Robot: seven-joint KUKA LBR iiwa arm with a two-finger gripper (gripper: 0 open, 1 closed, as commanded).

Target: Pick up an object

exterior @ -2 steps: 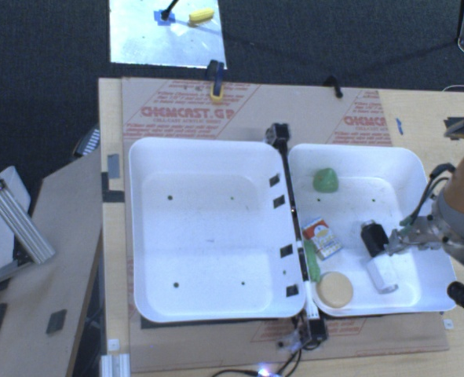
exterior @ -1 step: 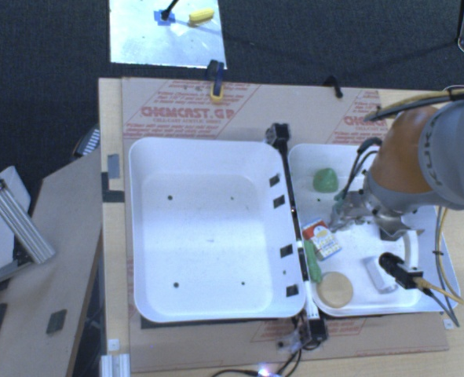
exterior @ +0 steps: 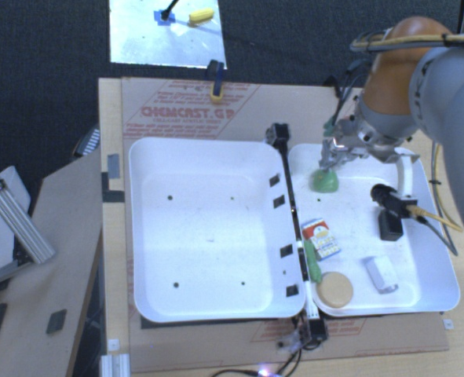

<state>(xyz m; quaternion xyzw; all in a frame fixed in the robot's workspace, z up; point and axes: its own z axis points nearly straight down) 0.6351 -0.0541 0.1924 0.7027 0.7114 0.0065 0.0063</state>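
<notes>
Arm: My grey arm (exterior: 447, 77), orange-banded above the wrist, reaches in from the right over the far end of the right-hand bin.
Gripper: My two-finger gripper (exterior: 330, 162) points down into the far left corner of that bin. From this slant I cannot tell whether it stands wide or narrow, or whether it has hold of anything.
Object nearest the tool: A small green rounded lump (exterior: 323, 181) sits on the bin floor directly under the gripper, which meets its top or comes very close to it.
Right bin: The shallow white plastic right bin (exterior: 440, 285) carries four more items, all in its near half and well apart from the gripper.
Along the divide: A small red-and-white printed carton (exterior: 320, 237) lies tilted near the left wall. A slim green stick-shaped piece (exterior: 313, 262) lies just beside it, against the wall.
Near corner: A flat round tan disc (exterior: 335, 289) rests close to the near rim, just below the green stick.
Near centre: A pale grey rectangular block (exterior: 381, 274) lies at an angle, to the right of the disc and apart from it.
Left bin: The shallow white plastic left bin (exterior: 208, 234) sits flush beside the right one.
Bench: Both bins rest on a brown cardboard sheet with red lettering (exterior: 186, 109).
</notes>
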